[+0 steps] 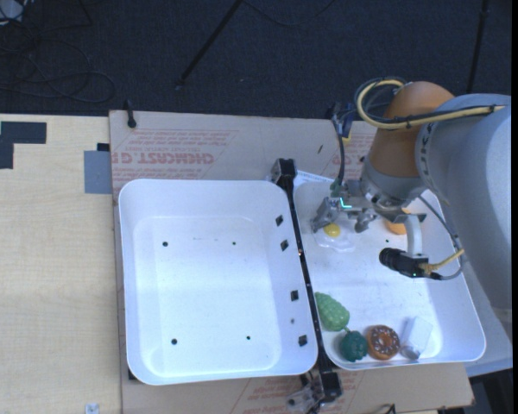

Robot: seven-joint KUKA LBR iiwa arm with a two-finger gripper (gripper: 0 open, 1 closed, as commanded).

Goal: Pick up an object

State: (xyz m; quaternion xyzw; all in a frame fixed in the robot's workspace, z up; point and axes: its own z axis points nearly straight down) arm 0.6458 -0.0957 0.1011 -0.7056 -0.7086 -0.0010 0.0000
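A small yellow ball [331,229] is seen between the spread fingers of the gripper [338,221], low in the right bin [466,317], with a doughnut [382,341] at five o'clock.

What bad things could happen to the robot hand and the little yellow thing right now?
1. The small yellow object sits right under the gripper, near the right bin's far wall. It could squirt sideways or get pushed against the wall instead of being grabbed.
2. It looks small and round, so it might slip out as the arm lifts.
3. An orange object lies close beside the wrist, partly hidden. The arm might bump it.
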